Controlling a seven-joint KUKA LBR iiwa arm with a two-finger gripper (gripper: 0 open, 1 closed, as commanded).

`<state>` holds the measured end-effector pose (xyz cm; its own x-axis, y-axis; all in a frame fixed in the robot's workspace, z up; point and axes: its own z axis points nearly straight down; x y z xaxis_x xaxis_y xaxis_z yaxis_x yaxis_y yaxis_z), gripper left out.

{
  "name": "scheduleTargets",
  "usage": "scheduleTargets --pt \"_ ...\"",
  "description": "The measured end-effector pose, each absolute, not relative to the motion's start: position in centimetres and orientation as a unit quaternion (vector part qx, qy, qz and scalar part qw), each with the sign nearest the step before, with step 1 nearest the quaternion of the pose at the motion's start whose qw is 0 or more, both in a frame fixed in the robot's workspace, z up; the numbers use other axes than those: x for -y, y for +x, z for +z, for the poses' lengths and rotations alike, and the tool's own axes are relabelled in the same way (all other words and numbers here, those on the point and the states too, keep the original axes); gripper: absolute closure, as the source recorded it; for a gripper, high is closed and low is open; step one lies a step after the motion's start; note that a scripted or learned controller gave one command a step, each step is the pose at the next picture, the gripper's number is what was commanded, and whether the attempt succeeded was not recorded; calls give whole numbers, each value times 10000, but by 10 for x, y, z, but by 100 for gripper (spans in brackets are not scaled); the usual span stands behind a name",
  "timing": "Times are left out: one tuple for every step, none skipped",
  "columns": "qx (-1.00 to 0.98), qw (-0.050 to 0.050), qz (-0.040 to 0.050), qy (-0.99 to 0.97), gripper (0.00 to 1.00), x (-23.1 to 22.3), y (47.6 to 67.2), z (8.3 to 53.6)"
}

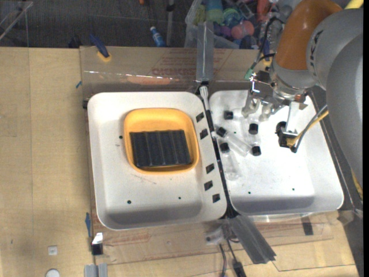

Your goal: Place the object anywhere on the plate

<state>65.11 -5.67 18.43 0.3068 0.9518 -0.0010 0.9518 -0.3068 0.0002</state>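
A yellow-orange plate (131,123) lies in the left bin (106,183). On the plate rests a dark, ribbed rectangular object (160,149), lying flat and covering most of its middle. My gripper (257,109) hangs over the back of the right bin (300,183), well to the right of the plate. Its two metal fingers point down and stand apart, with nothing between them.
Several small black pieces (253,150) are scattered on the right bin's floor below the gripper. A divider with black tabs (207,154) runs between the bins. A crate of coloured toys (242,7) stands behind the bench. The arm's grey body (346,56) fills the right side.
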Motion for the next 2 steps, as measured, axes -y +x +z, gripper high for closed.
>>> scheduleTargets --pt "-6515 8 2 7586 100 38 667 192" --pt "-6521 7 2 7581 0 37 667 192"
